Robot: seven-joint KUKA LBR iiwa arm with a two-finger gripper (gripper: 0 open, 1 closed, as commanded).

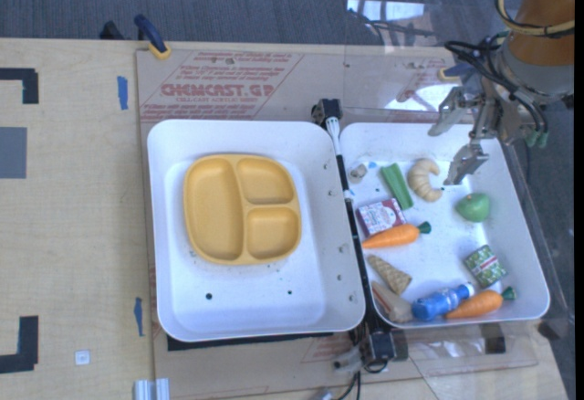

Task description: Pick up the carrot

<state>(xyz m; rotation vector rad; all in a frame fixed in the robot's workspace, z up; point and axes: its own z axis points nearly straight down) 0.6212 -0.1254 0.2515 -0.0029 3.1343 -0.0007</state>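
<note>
Two carrots lie in the right bin (534,247). One carrot (395,236) rests near the bin's middle, beside a red packet (379,216). The other carrot (479,302) lies along the front wall, next to a blue bottle (440,303). My gripper (459,147) hangs over the back right of this bin, just right of a croissant (424,180). Its fingers (466,164) stand open with nothing between them. It is well behind and to the right of the middle carrot.
The right bin also holds a green stick (396,185), a green round fruit (474,206), a green can (484,266) and a waffle cone (391,276). A yellow divided plate (242,207) sits in the left bin (173,298).
</note>
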